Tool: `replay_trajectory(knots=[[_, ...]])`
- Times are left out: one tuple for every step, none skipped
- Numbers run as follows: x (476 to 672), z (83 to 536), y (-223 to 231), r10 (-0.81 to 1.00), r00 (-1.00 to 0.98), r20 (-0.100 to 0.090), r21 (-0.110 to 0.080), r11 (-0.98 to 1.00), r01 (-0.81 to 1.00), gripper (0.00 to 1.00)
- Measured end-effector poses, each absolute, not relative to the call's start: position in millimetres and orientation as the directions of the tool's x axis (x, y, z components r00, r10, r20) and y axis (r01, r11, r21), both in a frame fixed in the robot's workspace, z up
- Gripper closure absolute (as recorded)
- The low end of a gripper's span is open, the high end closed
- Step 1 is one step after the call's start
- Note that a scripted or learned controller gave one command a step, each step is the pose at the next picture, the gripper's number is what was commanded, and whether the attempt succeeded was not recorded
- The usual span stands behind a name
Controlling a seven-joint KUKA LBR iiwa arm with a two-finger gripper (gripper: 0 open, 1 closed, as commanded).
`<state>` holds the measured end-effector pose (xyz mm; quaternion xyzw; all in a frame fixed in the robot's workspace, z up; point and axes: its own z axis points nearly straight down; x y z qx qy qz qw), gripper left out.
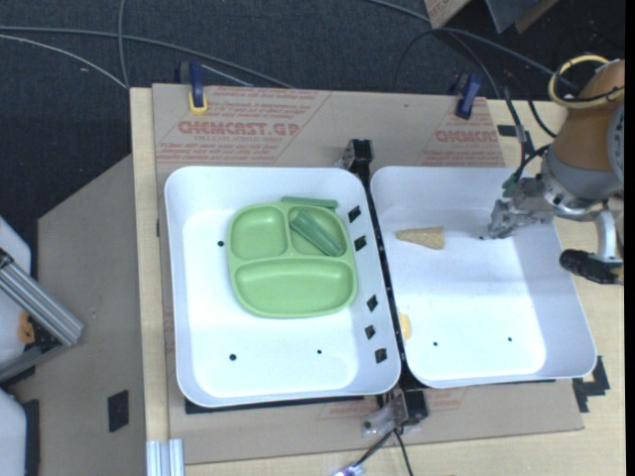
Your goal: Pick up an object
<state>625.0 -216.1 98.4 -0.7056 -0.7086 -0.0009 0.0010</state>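
The surface (pixel 298 117) carries two shallow white bins side by side, with blue clamps at its far edge. The left bin (pixel 198 355) holds a green divided plate (pixel 288 286) near its middle, and a darker green piece (pixel 317 228) lies in the plate's far right compartment, partly over its rim. The right bin (pixel 476 345) holds a small tan wedge (pixel 422 237) in its far left part, lying flat on the white floor.

The arm (pixel 585 147) reaches in from the right, its orange band above a grey wrist, bent downward over the far right side of the right bin. The tool (pixel 499 224) hangs low at the bin floor, near the tan wedge but apart from it. Whether the tool is spread or pressed together I cannot tell at this size.
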Motion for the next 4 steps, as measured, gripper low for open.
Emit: replay_trajectory(knots=[[636.9, 153, -218, 1.0, -0.002, -0.002, 0.007, 0.002, 1.0, 1.0], [643.2, 216, -213, 1.0, -0.002, -0.003, 0.008, 0.002, 1.0, 1.0], [644.3, 243, -213, 1.0, -0.001, -0.001, 0.005, 0.001, 1.0, 1.0], [643.1, 231, -156, 1.0, -0.006, 0.003, -0.002, 0.006, 1.0, 1.0]])
